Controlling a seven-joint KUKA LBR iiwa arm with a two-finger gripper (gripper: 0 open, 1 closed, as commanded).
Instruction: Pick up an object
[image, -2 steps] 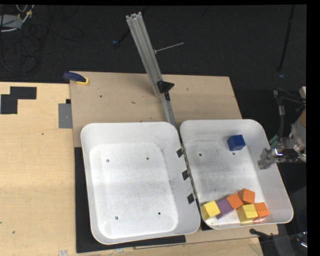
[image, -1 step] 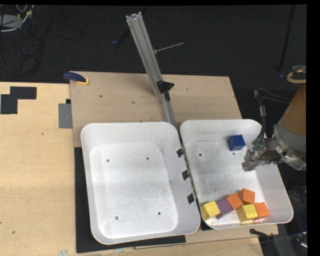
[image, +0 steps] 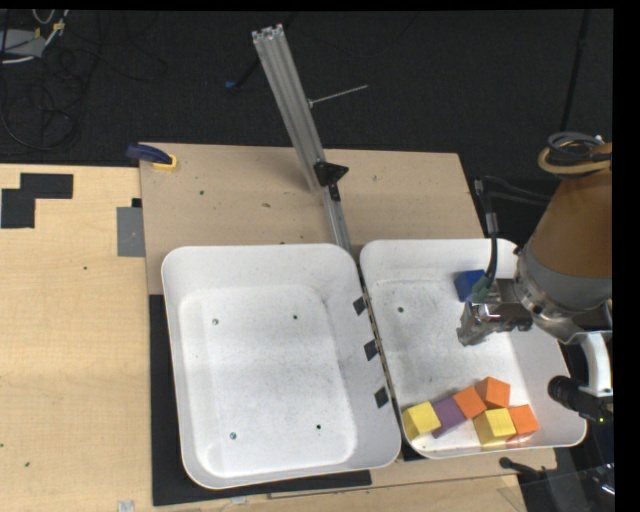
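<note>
In the right bin (image: 420, 290), a cluster of small blocks lies near the front edge: a yellow block (image: 422, 418), a purple block (image: 449, 414), an orange block (image: 470, 403), another orange block (image: 494, 391), a yellow block (image: 493, 426) and an orange block (image: 522, 419). A blue block (image: 469, 284) lies farther back, partly hidden by the arm. My gripper (image: 478, 328) hangs over the middle of the right bin, just in front of the blue block and behind the cluster. No block shows between its fingers.
The left bin (image: 200, 280) stands beside the right one, with black clips (image: 370, 350) along the shared rim. A slanted aluminium rail (image: 295, 105) rises behind the bins. The grey and orange arm (image: 575, 235) covers the right bin's far right side.
</note>
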